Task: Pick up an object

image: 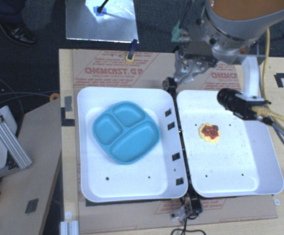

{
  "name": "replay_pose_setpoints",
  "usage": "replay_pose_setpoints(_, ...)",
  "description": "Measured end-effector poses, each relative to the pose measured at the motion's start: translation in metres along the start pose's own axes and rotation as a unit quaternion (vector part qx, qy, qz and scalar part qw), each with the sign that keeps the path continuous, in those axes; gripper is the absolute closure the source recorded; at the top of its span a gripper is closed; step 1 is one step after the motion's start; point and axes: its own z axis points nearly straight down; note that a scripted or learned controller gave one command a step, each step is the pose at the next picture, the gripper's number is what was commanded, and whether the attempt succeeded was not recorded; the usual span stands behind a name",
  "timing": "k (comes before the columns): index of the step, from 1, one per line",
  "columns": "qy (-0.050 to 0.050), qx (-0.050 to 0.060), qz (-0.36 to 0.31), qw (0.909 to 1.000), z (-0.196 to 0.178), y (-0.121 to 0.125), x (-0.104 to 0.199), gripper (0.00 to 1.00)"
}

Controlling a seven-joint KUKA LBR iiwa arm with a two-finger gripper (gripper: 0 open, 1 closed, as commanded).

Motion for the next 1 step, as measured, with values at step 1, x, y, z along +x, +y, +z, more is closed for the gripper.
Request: replay_pose_setpoints(1, 0.0, 0.007, -0.007, 0.9999, 0.0165, -0.0046, 0.0979, 1.0)
